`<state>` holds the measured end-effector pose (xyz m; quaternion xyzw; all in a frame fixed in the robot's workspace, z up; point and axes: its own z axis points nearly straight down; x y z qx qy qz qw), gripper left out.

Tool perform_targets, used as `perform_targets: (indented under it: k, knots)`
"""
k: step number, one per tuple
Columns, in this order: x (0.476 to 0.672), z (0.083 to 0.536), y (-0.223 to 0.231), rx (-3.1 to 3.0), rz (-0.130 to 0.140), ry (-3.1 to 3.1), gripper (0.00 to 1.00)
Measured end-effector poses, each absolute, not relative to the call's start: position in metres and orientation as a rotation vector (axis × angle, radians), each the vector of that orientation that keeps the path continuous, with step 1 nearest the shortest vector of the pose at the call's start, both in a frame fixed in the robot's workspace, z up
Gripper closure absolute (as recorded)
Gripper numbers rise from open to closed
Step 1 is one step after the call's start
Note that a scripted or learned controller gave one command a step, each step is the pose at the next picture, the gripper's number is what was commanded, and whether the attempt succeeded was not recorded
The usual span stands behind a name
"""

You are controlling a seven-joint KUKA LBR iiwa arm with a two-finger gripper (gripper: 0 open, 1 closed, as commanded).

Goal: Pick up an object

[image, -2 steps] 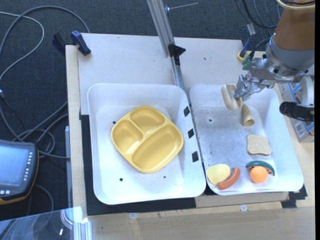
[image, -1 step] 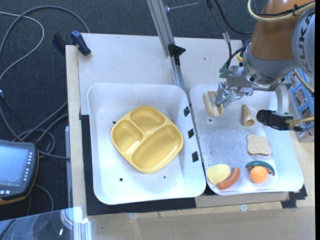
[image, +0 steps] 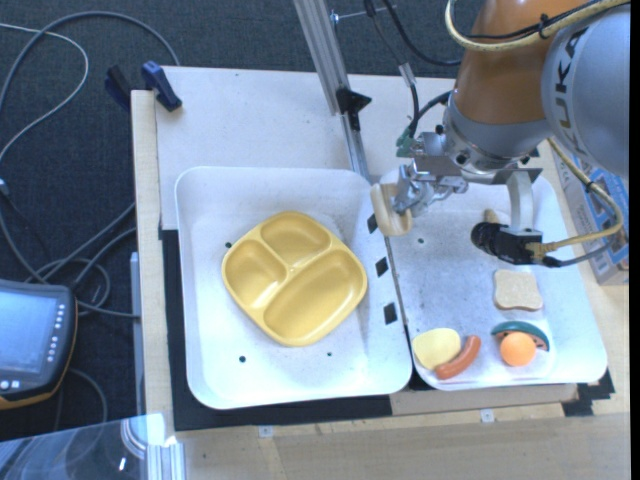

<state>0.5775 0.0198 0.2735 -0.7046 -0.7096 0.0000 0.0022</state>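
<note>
Spanning bench: two white bins (cables on dark floor).

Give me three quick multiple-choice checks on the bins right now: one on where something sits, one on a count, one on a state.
1. Where is the yellow tray?
A. left bin
B. right bin
C. on the bench outside the bins

2. How many compartments does the tray have?
A. two
B. three
C. five

3. How does the toast slice lie?
A. standing on edge
B. flat on the bin floor
C. stacked on the orange ball

Answers:
1 A: it fills the middle of the left bin.
2 B: ridges split it into two small wells and one large.
3 B: it lies flat in the right bin, apart from the orange ball.
</note>
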Motion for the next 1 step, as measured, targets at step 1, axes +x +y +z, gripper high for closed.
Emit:
perform_targets:
  k: [1]
  knots:
    - [0.5727,0.2730,0.0746,-2.211,0.000,-2.226,1.00]
